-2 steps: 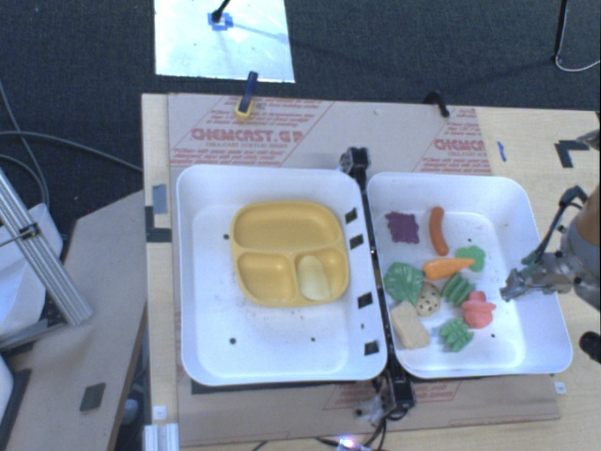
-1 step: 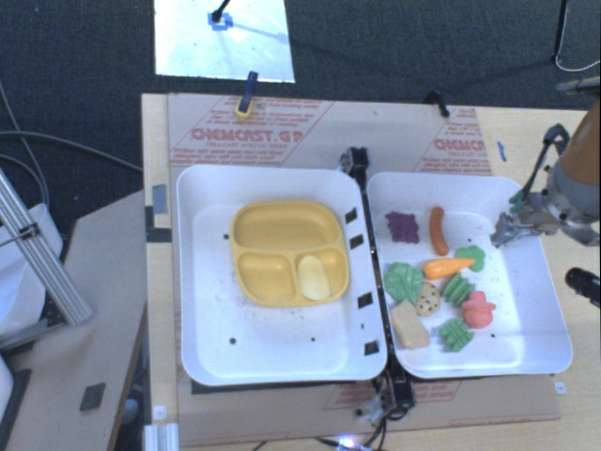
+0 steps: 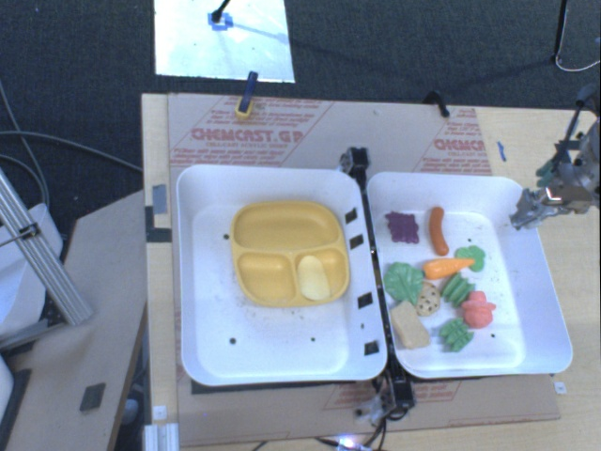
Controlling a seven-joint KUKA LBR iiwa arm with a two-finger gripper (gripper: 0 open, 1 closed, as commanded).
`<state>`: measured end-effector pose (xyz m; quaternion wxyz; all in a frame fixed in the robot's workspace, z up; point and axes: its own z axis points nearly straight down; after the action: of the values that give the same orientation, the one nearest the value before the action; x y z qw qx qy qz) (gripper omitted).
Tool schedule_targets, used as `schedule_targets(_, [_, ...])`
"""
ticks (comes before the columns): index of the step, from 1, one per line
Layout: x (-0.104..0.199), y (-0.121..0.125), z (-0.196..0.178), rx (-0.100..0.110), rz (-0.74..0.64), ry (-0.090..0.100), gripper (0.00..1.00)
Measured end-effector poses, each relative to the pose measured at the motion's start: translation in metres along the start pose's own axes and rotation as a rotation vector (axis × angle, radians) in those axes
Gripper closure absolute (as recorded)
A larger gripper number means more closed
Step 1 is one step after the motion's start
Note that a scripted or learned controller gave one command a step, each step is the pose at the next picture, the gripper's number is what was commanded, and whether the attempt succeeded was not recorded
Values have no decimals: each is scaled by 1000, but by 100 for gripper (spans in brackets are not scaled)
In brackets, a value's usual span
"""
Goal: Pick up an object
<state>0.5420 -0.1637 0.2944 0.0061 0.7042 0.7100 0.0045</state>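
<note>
Several toy foods lie in the right bin [image 3: 535,289]: purple grapes [image 3: 402,226], a red sausage [image 3: 438,230], an orange carrot [image 3: 448,267], a green broccoli piece [image 3: 471,255], a lettuce leaf [image 3: 404,282], a cookie [image 3: 428,298], a red strawberry [image 3: 478,311], a tan wedge [image 3: 409,328] and a small green piece [image 3: 456,334]. My gripper [image 3: 531,210] hangs over the bin's upper right rim, up and to the right of the toys and apart from them. Nothing shows in it.
The left bin [image 3: 202,280] holds a yellow divided plate [image 3: 272,228] with a pale yellow piece [image 3: 315,278] in its lower right compartment. Black clips [image 3: 362,252] line the ridge between the bins. A blue and yellow tool [image 3: 247,97] lies on the cardboard behind.
</note>
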Motion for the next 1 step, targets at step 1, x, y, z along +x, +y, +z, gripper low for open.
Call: schedule_targets(1, [32, 3, 8, 13, 1, 3, 100])
